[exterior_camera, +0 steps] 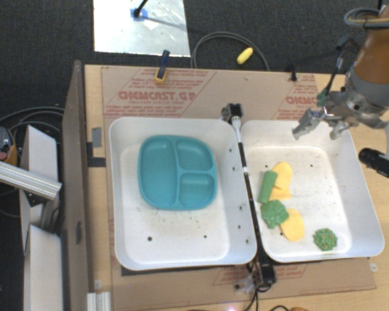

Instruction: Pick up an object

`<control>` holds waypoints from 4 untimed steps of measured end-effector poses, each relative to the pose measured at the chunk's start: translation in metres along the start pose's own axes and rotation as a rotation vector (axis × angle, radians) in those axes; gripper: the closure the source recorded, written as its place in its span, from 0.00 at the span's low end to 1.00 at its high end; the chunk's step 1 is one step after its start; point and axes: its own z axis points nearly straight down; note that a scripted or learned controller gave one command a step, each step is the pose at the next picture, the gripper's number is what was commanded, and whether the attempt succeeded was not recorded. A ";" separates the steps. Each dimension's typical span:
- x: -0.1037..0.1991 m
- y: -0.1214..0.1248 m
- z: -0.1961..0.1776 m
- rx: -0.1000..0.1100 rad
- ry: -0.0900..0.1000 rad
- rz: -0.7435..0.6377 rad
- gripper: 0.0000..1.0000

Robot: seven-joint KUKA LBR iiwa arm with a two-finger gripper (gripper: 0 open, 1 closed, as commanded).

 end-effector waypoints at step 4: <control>0.008 0.005 0.177 -0.001 0.000 0.001 1.00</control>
